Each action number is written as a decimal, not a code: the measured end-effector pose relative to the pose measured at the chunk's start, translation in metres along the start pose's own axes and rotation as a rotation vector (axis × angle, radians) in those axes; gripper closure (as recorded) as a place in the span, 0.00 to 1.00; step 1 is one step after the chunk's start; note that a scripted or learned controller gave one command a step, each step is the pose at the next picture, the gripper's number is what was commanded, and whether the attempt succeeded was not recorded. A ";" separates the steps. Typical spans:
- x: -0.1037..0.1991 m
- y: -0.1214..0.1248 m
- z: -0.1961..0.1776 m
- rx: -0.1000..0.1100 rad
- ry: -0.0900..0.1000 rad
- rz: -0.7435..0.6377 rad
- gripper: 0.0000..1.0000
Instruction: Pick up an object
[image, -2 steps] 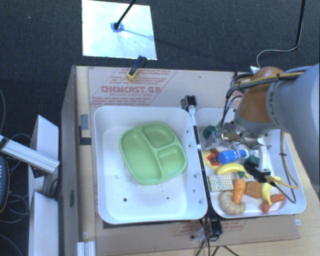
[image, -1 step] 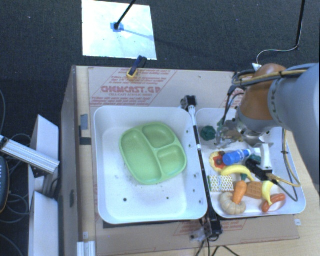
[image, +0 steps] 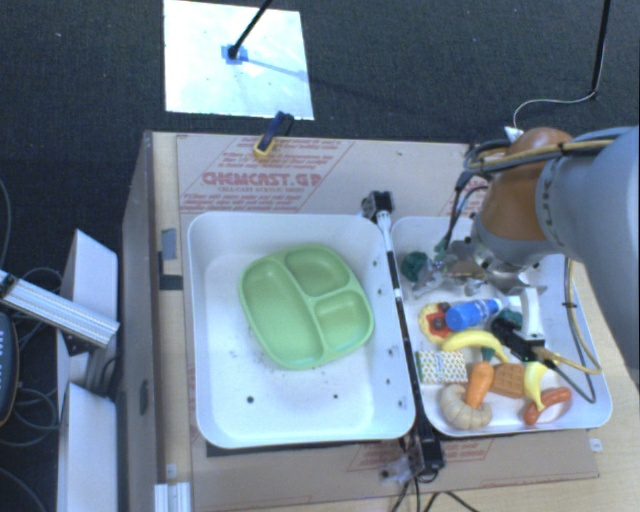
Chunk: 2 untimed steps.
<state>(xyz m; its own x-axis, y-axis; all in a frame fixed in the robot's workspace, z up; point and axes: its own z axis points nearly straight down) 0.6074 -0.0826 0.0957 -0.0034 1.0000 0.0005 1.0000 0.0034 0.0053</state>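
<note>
White plastic forms the two shallow bins that sit side by side on the bench. At the near edge of the right bin (image: 585, 415) lies a heap of toy food: a tan, bun-like piece (image: 463, 408) at the front, an orange carrot (image: 478, 382) leaning on it, a waffle-coloured piece (image: 508, 380) beside that, and a reddish sausage (image: 548, 403) touching a short yellow banana (image: 535, 378). Just behind them lies a small dotted white block (image: 441, 366), a longer yellow banana (image: 476, 342), and a blue bottle (image: 471, 314) resting across a red and yellow piece (image: 436, 322). A dark green object (image: 415, 265) sits alone in the far left corner of this bin.

Over in the left bin (image: 215, 400), a pale green divided plate (image: 306, 306) lies flat near the middle, with three compartments.

Farther back, the grey arm (image: 590, 195) with its orange band (image: 515, 195) reaches in from the right above the right bin. The gripper (image: 455, 262) hangs low over the bin's far part, just beside the dark green object; whether it is wide or narrow cannot be told, and nothing can be seen held in it.

Beyond the bins, a yellow-and-black tool (image: 271, 136) rests on the brown board.
</note>
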 end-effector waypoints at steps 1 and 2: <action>0.000 0.001 -0.011 -0.002 0.000 -0.001 1.00; 0.000 0.001 -0.011 -0.002 0.000 -0.001 0.00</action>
<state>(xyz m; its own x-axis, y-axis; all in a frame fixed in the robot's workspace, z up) 0.6082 -0.0827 0.1063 -0.0043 1.0000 0.0007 1.0000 0.0043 0.0075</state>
